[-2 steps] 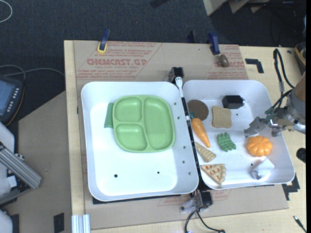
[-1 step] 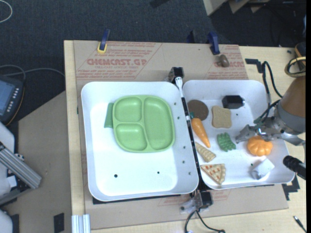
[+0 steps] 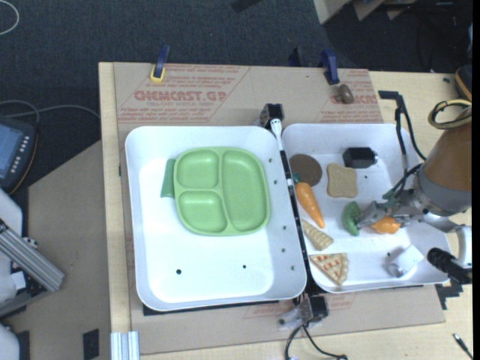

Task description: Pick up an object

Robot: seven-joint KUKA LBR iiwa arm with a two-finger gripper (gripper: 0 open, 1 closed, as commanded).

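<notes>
My gripper [image 3: 377, 217] reaches in from the right and sits low in the right bin [image 3: 375, 132]. It is directly beside a small orange piece [image 3: 388, 226] and just right of a green broccoli-like toy [image 3: 352, 218]. Whether it touches either one is unclear. Around it in the same bin lie an orange carrot [image 3: 309, 204], a slice of bread [image 3: 342, 181], a brown round disc [image 3: 306, 169], a black block [image 3: 359, 157], a pizza slice [image 3: 331, 266], a pale waffle-textured piece [image 3: 318, 236] and a small white-grey object [image 3: 401, 262].
The left bin [image 3: 150, 238] holds a green divided plate [image 3: 221, 190]. The bins' shared rim [image 3: 289, 201] runs between them. The arm's grey body with its orange band [image 3: 450, 163] hangs over the right bin's right edge. Clamps and cables sit at the bench's back edge.
</notes>
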